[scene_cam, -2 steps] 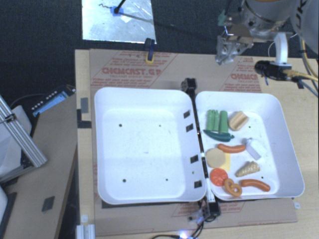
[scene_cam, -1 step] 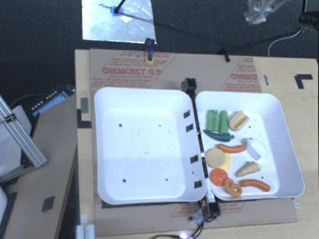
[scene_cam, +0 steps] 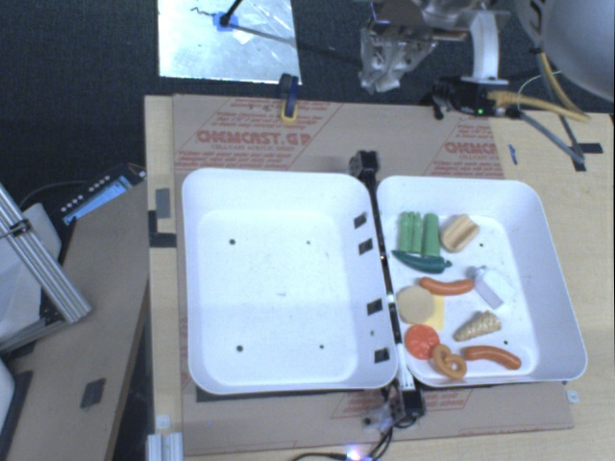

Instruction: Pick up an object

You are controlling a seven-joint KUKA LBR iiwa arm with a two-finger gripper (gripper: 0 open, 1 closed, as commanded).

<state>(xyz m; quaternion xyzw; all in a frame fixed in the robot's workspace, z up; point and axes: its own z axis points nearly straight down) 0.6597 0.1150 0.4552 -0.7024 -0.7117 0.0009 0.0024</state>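
My gripper (scene_cam: 382, 73) hangs high above the back edge of the bench, well clear of both bins, with nothing between its fingers. The right bin (scene_cam: 553, 257) holds toy food: green celery sticks (scene_cam: 420, 230), a bread roll (scene_cam: 459, 230), a dark green pepper (scene_cam: 420, 260), two sausages (scene_cam: 447, 284) (scene_cam: 492, 356), a white bottle-like piece (scene_cam: 487, 287), a tan round slice (scene_cam: 416, 303), a tomato (scene_cam: 421, 340), a pretzel (scene_cam: 448, 361) and a pale cone-shaped piece (scene_cam: 478, 327).
The left bin (scene_cam: 279, 286) sits beside the right one, joined by black clips (scene_cam: 370, 248). A yellow clamp (scene_cam: 287, 99) stands at the back of the cardboard base. A shiny sheet (scene_cam: 229, 27) lies on the floor beyond.
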